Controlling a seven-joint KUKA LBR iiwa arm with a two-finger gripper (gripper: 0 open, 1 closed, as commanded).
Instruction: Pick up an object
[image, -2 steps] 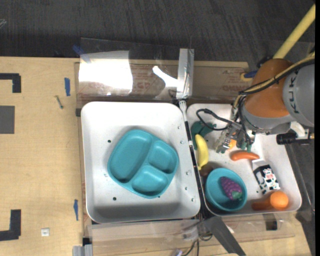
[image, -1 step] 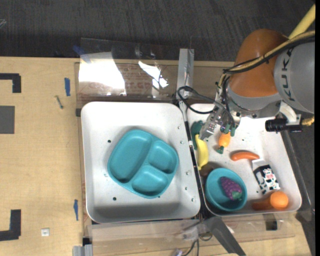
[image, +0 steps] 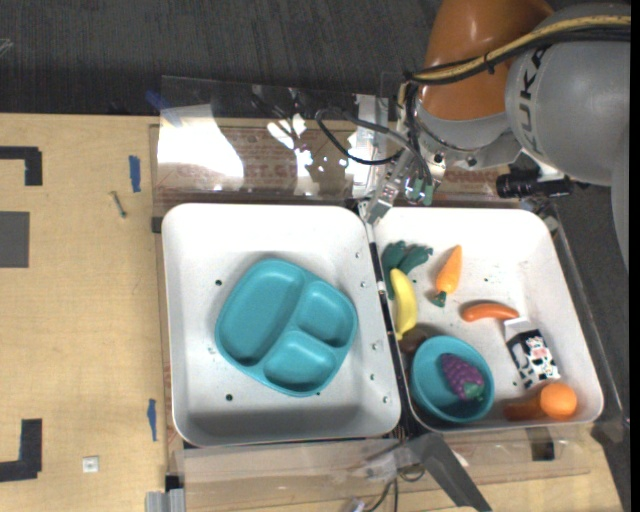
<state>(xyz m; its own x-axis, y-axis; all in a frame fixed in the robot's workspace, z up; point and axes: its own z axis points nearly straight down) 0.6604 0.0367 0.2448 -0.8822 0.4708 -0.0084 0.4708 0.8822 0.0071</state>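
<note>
Camera view gives us a carrot (image: 449, 270) in the right bin (image: 575, 290): light, stiff, slick. We would pinch its thick middle. Whether the gripper (image: 378, 206) is apart or together, we cannot tell.

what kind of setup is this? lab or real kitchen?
Most likely a robot lab pick-and-place bench, not a kitchen. Two shallow white bins: the left bin holds a teal divided plate, the right bin toy food such as a banana and carrot. A KUKA arm reaches in above.
</note>
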